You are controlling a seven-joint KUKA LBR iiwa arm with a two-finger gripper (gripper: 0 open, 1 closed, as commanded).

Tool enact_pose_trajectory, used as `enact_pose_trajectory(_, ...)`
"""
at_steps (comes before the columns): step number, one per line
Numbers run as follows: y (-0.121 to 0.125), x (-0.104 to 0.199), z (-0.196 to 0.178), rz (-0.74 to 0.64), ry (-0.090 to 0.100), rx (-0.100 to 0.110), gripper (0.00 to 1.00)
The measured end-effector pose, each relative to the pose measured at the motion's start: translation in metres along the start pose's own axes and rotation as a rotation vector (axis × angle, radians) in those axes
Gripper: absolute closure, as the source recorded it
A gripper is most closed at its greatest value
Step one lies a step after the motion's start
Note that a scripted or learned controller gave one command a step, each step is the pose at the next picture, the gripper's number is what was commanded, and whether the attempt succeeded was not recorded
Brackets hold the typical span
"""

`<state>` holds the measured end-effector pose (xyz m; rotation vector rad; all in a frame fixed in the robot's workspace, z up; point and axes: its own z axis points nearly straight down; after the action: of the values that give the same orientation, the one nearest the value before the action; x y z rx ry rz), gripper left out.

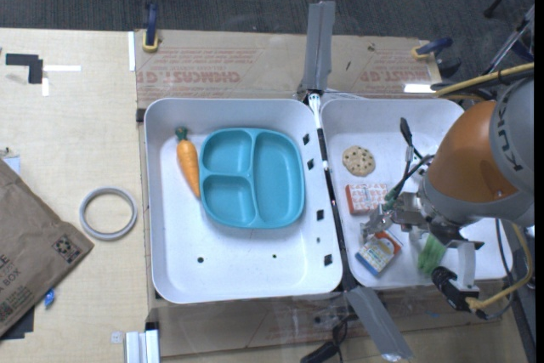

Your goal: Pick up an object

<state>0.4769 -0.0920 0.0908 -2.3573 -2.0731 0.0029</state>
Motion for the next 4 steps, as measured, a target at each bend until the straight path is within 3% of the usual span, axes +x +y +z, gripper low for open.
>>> enact_pose_trajectory(1, 0.0, -0.001, -0.008, 0.004, 0.0, 0.001, 1.0)
enact_pose_trajectory(2, 0.0, -0.001, -0.008, 0.004, 0.0, 0.002, 0.0)
enact_pose_trajectory(3, 0.004, -0.037, 0.0, 0.011, -0.001, 0.0, 0.0)
enact_pose_trajectory(4, 0.011, -0.073, -0.104, -0.486, -0.002, -0.004, 0.0)
